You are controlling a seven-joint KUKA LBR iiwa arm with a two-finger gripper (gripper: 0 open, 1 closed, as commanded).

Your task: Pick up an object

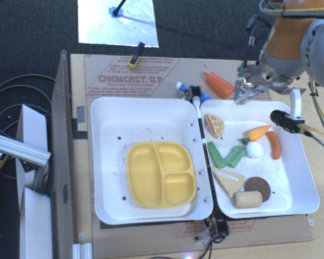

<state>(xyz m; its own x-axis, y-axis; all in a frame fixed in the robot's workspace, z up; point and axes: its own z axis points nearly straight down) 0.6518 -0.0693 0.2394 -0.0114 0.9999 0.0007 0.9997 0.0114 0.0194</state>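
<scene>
Bread roll [248,199] and brown cookie [257,187] sitting well below the gripper [246,92], carrot [258,132] just under it. Can't tell its state, hovering at the right bin's [305,190] top edge.

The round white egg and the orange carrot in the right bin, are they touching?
Touching. The camera view shows the round white egg pressed against the lower left end of the orange carrot, with no bin floor visible between them.

A: What does the arm [299,34] look like?
B: Grey casing, with a rounded orange band [298,26] at upper right of the frame.
A: Any cables?
B: Grey ones [257,20] loop beside it; metal fittings below.
</scene>
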